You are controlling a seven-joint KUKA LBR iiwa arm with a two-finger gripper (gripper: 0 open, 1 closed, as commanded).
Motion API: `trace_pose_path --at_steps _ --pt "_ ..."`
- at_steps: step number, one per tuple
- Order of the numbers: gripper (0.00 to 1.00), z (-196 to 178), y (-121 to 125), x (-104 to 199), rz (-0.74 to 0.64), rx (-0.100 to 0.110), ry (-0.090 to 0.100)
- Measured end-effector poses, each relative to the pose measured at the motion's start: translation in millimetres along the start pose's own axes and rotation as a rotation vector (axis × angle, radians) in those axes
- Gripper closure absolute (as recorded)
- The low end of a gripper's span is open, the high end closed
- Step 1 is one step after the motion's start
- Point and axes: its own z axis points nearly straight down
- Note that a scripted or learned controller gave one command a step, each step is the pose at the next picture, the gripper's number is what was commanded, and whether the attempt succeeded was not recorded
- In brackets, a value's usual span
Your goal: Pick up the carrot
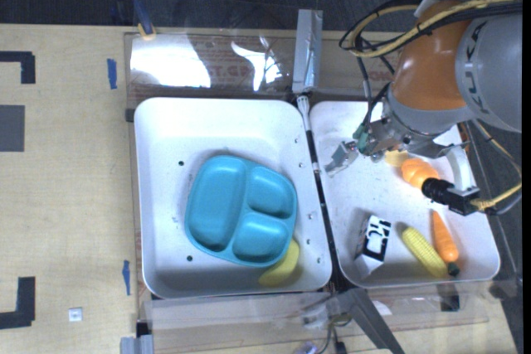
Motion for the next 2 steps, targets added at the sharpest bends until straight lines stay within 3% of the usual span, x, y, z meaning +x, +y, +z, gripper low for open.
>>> trace_pose_path --at_steps 1,2 --pt "0.00 -34 -4 -100 -0.066 -0.004 -0.006" --pt "0.00 42 -47 -144 -0.421 0.001 0.001"
